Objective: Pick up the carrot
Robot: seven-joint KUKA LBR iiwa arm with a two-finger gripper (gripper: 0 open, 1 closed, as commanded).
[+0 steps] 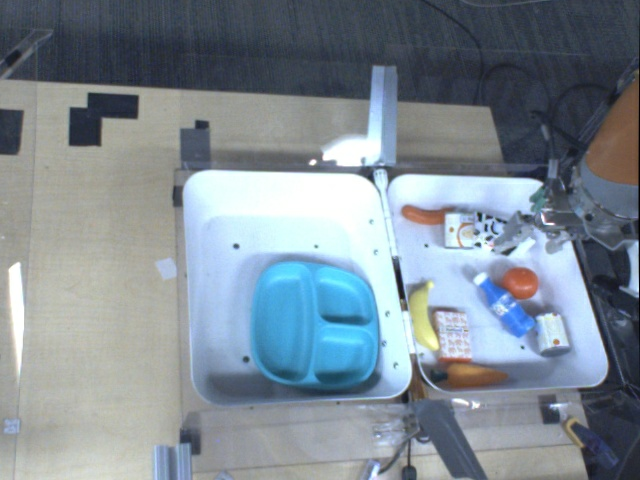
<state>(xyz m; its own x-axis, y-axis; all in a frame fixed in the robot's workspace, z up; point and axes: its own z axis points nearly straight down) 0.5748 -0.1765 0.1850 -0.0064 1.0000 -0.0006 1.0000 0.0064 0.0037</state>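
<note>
The carrot [476, 374] is orange with a dark stub end. It lies flat against the near wall of the right bin [592, 353], just below a small patterned snack box [452, 334]. A second long orange-red item [424, 214] lies near the same bin's far left corner. My gripper [522, 230] hangs over the far right part of that bin, beside a black-and-white carton [474, 230] and above a red tomato [520, 282]. It is well away from the carrot, and nothing shows in its grip.
The right bin also has a yellow banana [422, 314] along its left wall, a blue bottle [504, 307] and a small can [551, 334]. A blue divided plate [315, 322] lies in the left bin [215, 228]. An upright metal post [384, 113] stands behind the bins.
</note>
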